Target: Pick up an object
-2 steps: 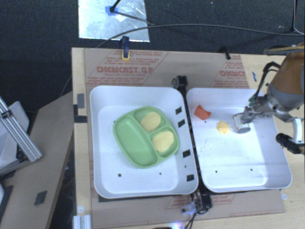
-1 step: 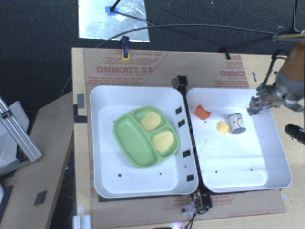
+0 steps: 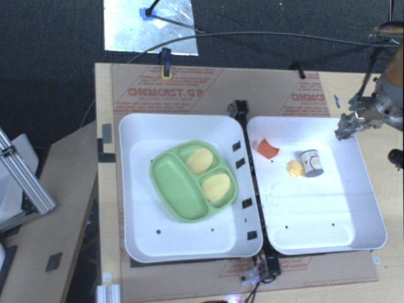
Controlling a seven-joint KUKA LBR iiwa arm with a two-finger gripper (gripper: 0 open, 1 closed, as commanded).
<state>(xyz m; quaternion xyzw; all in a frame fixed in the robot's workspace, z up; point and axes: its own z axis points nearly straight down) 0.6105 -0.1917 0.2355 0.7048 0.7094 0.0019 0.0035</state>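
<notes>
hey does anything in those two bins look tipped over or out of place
The small can in the right bin lies on its side, touching a yellow lump. The green divided plate in the left bin sits skewed to the walls. Nothing looks spilled or broken.

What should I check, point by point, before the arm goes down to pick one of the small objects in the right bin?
1. Small things lie in the right white bin: ok. A small white can with an orange label, a small yellow lump and a flat red-orange piece are there.
2. Can lies on its side: ok.
3. Can separated from the lump: not ok, they are close, perhaps touching.
4. Red-orange piece has free space around it: ok.
5. Gripper holds nothing: cannot tell.
6. Gripper is above a target: not ok, it is over the bin's far right rim.
</notes>
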